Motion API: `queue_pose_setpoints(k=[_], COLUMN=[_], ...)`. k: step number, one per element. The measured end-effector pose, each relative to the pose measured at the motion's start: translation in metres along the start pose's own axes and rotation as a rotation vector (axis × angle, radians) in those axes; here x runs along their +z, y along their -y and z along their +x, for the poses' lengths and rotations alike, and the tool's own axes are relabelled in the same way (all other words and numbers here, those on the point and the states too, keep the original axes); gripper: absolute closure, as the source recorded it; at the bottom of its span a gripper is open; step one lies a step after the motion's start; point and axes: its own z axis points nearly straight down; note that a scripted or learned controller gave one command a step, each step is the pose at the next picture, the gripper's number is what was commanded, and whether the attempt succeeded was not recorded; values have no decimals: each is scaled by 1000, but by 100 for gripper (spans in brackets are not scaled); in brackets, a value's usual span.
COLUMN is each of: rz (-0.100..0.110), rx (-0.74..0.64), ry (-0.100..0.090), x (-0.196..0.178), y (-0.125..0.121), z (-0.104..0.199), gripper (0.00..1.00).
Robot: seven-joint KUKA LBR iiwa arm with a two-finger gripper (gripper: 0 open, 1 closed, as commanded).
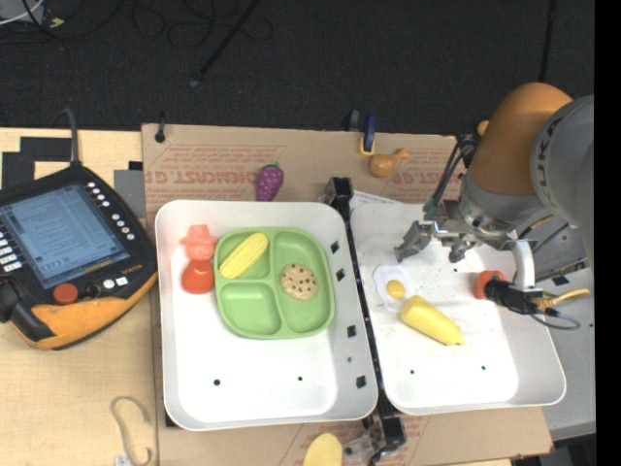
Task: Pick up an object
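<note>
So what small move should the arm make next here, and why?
Probably lower the end effector toward the fried egg just below and to its left in the right bin. It hangs above the bin floor with nothing between its fingers, and the egg and the yellow wedge are the nearest objects.

A cardboard-covered bench (223,158) bears two white bins (184,357) (side by side). A teach pendant (68,250) rests at left.
</note>
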Motion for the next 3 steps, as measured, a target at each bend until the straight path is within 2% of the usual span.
queue_pose_setpoints(k=[1, 2, 3], rz=[-1, -3, -8], rx=[-1, 1, 4], ry=[0, 1, 1], x=[49, 62, 49], y=[-8, -8, -9], z=[5, 6, 4], gripper=[0, 0, 100])
